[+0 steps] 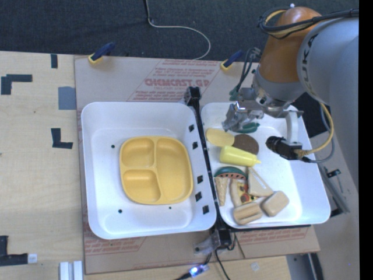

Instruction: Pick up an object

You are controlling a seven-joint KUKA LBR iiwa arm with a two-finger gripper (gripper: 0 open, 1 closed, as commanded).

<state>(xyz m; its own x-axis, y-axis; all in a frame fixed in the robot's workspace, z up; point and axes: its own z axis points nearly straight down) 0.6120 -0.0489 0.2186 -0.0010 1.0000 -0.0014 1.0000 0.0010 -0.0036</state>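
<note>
Grey metal is what I see of the gripper [238, 120], low over the back of the right bin [309, 185]; whether it is wide or narrow I cannot tell. Just below it lie a pale yellow piece [219, 137] and a brown disc [246, 143], my likeliest targets. I would descend squarely over one item, clear of neighbours. Further below sit toy foods [247, 194]. Leftward, the other bin [93, 156] holds a yellow divided plate [156, 170].
</note>
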